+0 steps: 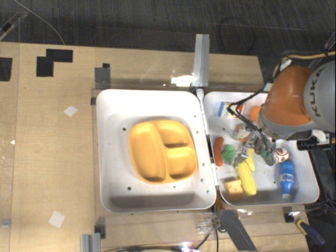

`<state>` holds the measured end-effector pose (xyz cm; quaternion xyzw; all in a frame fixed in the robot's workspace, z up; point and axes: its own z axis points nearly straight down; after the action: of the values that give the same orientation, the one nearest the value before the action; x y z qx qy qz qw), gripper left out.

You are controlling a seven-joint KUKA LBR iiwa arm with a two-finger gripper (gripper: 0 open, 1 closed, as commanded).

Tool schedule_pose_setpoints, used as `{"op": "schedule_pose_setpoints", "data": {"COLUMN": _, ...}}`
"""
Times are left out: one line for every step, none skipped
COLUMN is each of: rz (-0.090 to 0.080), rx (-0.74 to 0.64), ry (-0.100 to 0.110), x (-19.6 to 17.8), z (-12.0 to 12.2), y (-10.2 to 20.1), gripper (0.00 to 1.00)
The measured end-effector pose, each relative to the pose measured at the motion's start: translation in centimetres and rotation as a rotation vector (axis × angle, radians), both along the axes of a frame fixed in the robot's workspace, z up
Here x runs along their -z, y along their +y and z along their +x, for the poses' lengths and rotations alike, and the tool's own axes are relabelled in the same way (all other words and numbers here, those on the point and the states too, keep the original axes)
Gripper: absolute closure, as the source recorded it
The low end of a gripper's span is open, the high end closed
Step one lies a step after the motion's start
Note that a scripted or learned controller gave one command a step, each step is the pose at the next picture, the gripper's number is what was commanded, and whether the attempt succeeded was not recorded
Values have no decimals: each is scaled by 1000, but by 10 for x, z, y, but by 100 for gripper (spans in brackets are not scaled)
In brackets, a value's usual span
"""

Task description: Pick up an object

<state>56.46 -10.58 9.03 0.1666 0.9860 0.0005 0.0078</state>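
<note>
In the camera view the right bin [310,193] holds several small toys. A yellow corn cob [247,176] lies near its middle, with a green leafy piece [228,154] and a red sausage-like piece [219,144] to its left. A tan bread-like block [234,187] sits at the front, and a blue bottle [286,178] lies to the right. My gripper [255,147] hangs low over the bin's middle, just above the top end of the corn. Dark cables and the orange wrist band [287,103] cover much of it.
The left bin [113,193] holds a yellow divided tray [161,150]. A red and white round item [282,154] lies beside the gripper. An orange piece [254,113] and a blue and white packet [224,109] lie at the right bin's back. A metal post [201,62] stands behind the bins.
</note>
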Motion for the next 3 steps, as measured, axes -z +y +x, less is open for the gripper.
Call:
{"op": "schedule_pose_setpoints", "data": {"rz": 0, "rx": -10, "ry": 4, "x": -4, "z": 42, "y": -23, "gripper": 0}}
{"op": "schedule_pose_setpoints", "data": {"rz": 5, "rx": 466, "ry": 52, "x": 0, "z": 91, "y": -20, "gripper": 0}}
{"op": "schedule_pose_setpoints", "data": {"rz": -1, "rx": 460, "ry": 6, "x": -16, "z": 99, "y": -23, "gripper": 100}}
